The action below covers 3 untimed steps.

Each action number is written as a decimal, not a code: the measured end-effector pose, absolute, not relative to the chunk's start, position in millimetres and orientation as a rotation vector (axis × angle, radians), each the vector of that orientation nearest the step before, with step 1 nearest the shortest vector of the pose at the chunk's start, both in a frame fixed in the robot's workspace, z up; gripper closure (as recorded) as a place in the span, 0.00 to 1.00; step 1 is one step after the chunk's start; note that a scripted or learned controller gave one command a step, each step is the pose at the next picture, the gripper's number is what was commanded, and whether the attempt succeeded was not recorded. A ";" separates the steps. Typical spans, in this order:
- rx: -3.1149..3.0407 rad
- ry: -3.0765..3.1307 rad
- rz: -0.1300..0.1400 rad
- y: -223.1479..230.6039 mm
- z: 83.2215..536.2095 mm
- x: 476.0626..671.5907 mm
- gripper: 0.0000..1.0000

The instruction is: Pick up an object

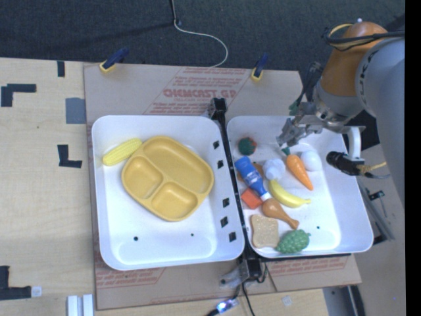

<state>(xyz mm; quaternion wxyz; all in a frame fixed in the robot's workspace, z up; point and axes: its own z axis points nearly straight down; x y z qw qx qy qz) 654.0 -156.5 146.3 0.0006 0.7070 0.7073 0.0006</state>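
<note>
Now pick one target: the carrot (pixel 299 170) lies nearest, in the right bin (pixel 348 239), just below the pincer (pixel 289 137). Come down across its narrow width, clear of the banana (pixel 289 196) and the blue bottle (pixel 251 176). Whether the pincer is spread or pressed together, you cannot tell from this view, and nothing shows gripped in it.
</note>
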 end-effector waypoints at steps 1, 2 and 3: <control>2.217 2.222 0.003 -150.0 207.0 658.1 1.00; 2.220 2.222 0.001 -149.4 225.5 658.6 1.00; 2.220 2.227 -0.002 -111.7 233.1 617.9 1.00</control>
